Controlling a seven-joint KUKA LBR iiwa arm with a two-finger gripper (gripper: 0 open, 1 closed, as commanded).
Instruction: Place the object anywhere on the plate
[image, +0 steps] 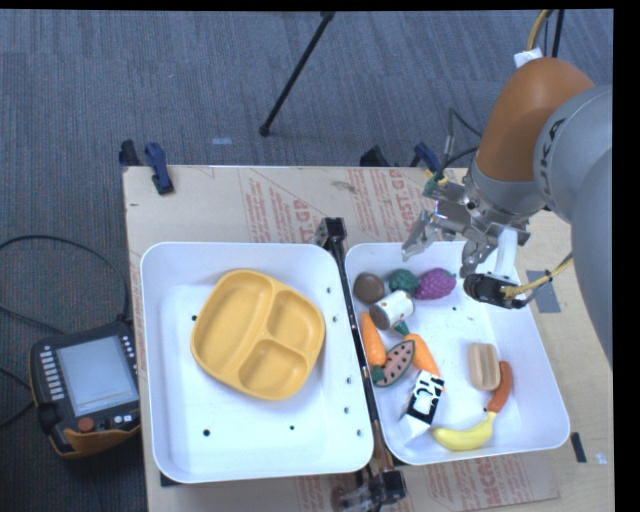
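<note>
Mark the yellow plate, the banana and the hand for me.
yellow plate (222, 322): camera view, left compartment floor.
banana (463, 436): camera view, middle of its curve.
hand (447, 243): camera view, midway between the fingertips.

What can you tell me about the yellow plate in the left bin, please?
The yellow plate looks like smooth moulded plastic, rounded at the corners, with raised ridges dividing it into three compartments. It lies flat and face up on the floor of the left bin, turned at a slant to the bin's walls and set toward the back. Nothing rests on it, and nothing but the bin floor touches it.
</note>
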